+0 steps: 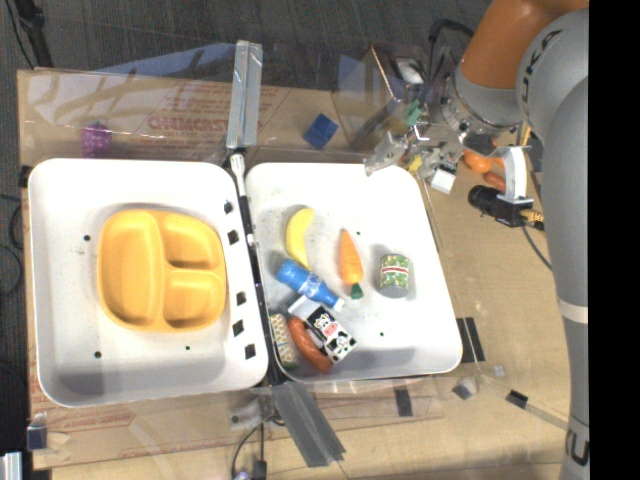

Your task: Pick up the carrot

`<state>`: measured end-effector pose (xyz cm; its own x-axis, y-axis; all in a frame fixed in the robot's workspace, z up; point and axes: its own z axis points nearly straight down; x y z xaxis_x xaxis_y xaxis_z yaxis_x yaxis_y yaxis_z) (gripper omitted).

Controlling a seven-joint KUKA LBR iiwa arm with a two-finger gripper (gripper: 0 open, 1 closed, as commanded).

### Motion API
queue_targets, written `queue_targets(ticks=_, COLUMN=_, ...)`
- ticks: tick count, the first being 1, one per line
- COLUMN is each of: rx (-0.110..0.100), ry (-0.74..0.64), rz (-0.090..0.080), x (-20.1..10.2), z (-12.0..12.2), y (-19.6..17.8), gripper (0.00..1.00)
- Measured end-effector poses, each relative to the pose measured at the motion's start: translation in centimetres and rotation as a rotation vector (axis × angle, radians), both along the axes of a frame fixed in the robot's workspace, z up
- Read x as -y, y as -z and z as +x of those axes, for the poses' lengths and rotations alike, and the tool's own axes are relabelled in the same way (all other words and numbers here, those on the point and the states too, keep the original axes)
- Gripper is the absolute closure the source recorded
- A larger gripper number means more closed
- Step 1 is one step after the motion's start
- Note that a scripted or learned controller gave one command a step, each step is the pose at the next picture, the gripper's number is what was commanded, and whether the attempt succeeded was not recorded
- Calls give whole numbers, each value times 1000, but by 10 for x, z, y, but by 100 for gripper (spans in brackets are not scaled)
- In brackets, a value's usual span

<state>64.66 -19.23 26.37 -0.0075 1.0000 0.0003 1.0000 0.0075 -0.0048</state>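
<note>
The carrot (349, 259) is orange with a small green tip and lies in the middle of the right bin (420, 203), pointing toward the far rim. A yellow banana (299, 234) sits just left of it and a green-labelled can (396, 274) just right of it. My gripper (400, 148) hangs over the far right corner of the right bin, well beyond the carrot and apart from it. Nothing shows between its fingers.
A blue bottle (308, 285), a cow-patterned block (329, 332) and a red sausage-like item (309, 353) crowd the right bin's near left part. The left bin (60, 218) holds a yellow divided tray (163, 266). A blue block (321, 130) and purple block (95, 136) lie behind the bins.
</note>
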Motion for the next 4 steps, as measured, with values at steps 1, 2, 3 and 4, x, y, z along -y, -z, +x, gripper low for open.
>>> queue_targets(ticks=1, rx=-1, ry=-13, rz=0, x=5, z=-32, y=131, gripper=0)
queue_targets(ticks=2, rx=0, ry=30, rz=1, x=-17, z=-82, y=172, gripper=0)
queue_targets(ticks=3, rx=-1, ry=24, rz=1, x=-18, z=-81, y=163, gripper=100)
queue_targets(ticks=4, rx=5, ry=-291, rz=0, x=-68, z=-38, y=55, gripper=100)
